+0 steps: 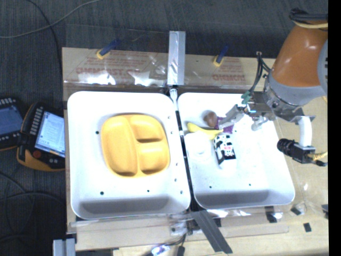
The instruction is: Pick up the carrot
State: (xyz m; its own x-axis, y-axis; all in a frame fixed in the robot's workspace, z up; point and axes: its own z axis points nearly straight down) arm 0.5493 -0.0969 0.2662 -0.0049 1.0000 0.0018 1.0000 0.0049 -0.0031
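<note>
Two white bins sit side by side on the bench, the left bin [80, 196] at 9 o'clock from the right bin [266, 196]. The left one holds a yellow divided tray [136, 145] lying flat near its middle. In the right bin, a long, tapered yellowish piece lies flat toward 10 o'clock from the bin's middle, close to the wall shared with the other bin; the colour is washed out, so this is probably, not certainly, the carrot [198, 127]. A small brown lump [210, 117] rests touching or just beside it at 1 o'clock, and a purple scrap [228, 127] lies at its 3 o'clock end. A black-and-white carton [225, 148] stands near the bin's middle, at 5 o'clock from the carrot. The grey arm with its orange band [301, 52] reaches in from 3 o'clock, and the gripper [246, 118] hangs over the bin's 12 o'clock part, near the purple scrap and at 3 o'clock from the carrot. Its two fingers [233, 113] are spread apart with nothing between them. A handheld controller [45, 137] lies off the bench at 9 o'clock.
</note>
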